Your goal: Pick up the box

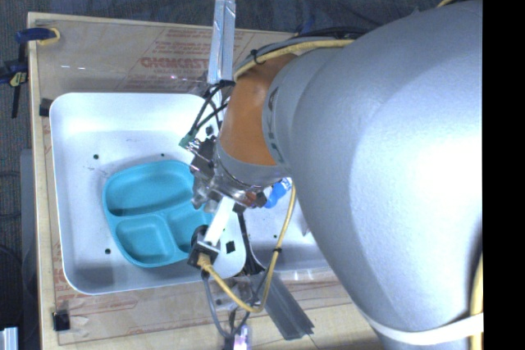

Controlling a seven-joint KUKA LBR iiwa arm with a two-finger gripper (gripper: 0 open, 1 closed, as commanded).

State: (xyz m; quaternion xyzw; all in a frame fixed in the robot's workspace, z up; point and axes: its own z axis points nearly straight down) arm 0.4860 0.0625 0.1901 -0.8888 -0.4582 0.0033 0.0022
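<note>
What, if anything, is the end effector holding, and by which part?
Cannot be told. The end effector hangs over the right edge of the blue plastic two-compartment tray in the left white bin, and the grey arm hides its grasp.

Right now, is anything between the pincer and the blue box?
Nothing that I can see. The pincer is at the right edge of the blue box in the left bin, though the wrist hides where they meet.
</note>
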